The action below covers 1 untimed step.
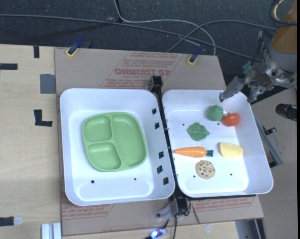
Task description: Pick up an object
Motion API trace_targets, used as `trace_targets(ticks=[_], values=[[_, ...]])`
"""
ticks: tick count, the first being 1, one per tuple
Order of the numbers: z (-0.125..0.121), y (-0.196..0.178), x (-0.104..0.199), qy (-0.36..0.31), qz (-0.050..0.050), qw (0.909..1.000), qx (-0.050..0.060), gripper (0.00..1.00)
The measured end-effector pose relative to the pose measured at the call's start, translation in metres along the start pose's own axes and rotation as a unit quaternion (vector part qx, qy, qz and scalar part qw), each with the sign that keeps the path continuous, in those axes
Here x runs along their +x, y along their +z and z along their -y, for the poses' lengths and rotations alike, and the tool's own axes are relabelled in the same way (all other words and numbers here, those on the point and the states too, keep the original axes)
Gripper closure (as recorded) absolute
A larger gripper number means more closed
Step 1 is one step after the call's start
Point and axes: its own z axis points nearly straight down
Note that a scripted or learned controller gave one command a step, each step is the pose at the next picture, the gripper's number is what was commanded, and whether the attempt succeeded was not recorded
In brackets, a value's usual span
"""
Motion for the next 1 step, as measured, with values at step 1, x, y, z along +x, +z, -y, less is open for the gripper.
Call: trace_targets(ticks=[1], values=[[-0.002, -0.0082, 0.0007, -0.002, 0.001, 1.0, -0.006, 0.0]])
